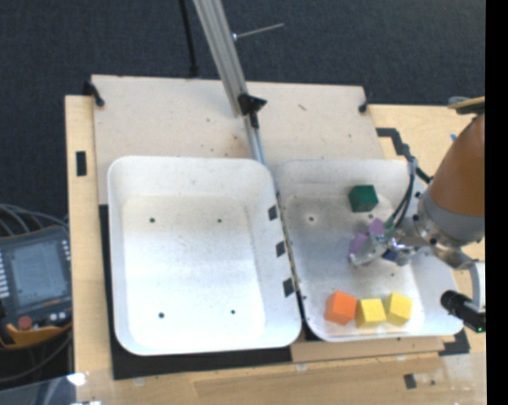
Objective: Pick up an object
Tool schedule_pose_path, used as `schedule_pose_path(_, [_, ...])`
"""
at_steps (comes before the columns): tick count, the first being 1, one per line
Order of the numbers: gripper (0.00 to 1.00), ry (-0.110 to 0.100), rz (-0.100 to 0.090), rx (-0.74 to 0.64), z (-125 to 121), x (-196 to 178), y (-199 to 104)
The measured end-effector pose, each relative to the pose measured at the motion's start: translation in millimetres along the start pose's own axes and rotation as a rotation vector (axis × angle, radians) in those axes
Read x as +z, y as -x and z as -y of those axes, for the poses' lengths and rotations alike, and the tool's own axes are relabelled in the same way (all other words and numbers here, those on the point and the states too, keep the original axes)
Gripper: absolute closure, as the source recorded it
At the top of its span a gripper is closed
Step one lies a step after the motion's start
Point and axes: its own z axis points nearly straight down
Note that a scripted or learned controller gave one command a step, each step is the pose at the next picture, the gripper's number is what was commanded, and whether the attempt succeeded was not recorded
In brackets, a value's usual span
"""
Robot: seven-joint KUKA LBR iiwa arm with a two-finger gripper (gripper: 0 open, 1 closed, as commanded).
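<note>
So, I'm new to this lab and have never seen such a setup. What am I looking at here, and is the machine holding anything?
You are looking down at a slant from one fixed camera above a bench. The grey and orange shape at the right is a robot arm; its pincer hangs over the right bin. That bin holds a green block, an orange block and two yellow blocks. Something purple sits at the pincer's tip, but whether it is gripped is unclear. The left bin lies beside it.
</note>
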Motion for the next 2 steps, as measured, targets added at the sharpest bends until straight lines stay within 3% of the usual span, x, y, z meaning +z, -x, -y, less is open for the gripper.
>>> schedule_pose_path(1, [0.00,0.001,0.000,0.000,0.3,42.1,1.5])
schedule_pose_path(2, [1.00,0.011,0.001,0.006,-2.0,28.7,2.0])
